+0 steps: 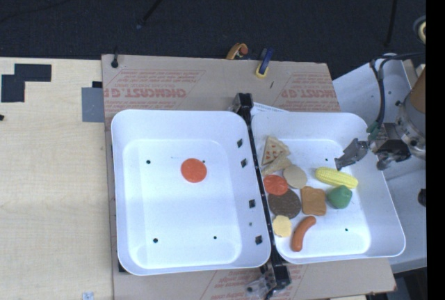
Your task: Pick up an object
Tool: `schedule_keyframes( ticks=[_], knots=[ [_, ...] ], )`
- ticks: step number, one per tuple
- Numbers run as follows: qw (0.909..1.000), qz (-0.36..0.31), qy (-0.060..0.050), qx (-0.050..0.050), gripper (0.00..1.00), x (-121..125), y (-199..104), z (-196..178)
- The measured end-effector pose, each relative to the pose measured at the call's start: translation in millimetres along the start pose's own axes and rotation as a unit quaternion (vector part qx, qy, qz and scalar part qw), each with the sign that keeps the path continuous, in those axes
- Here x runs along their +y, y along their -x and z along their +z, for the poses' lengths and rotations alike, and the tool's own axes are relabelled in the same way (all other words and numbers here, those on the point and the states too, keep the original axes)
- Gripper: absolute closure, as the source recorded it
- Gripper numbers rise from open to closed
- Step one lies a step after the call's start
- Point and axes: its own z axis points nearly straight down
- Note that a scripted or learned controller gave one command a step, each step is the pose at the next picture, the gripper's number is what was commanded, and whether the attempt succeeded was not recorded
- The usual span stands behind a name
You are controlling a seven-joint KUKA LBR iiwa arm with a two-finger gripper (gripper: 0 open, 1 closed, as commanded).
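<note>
The right bin (379, 239) holds several toy foods: a triangular sandwich (275, 150), a beige oval (295, 176), a yellow corn cob (336, 177), a red slice (275, 185), a brown patty (285, 203), an orange cracker (313, 200), a green ball (339, 198), a pale yellow round (281, 225) and a sausage (302, 232). An orange disc (194, 170) lies alone in the left bin (132, 236). My gripper (370, 154) hangs over the right bin's right edge, just above and right of the corn. It is open, with nothing between its fingers (351, 153).
Both bins rest on a cardboard sheet (174, 86) on the bench. A black divider clamp (254, 180) runs between the bins. A yellow clamp (263, 63) and an orange clamp (237, 51) sit at the cardboard's far edge. Cables (381, 93) hang near the arm.
</note>
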Motion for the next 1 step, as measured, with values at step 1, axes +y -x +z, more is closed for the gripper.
schedule_keyframes(
  ticks=[1],
  knots=[
    [1.0000,0.000,-0.004,0.002,0.00,2.8,-13.7,55.0]
  ],
)
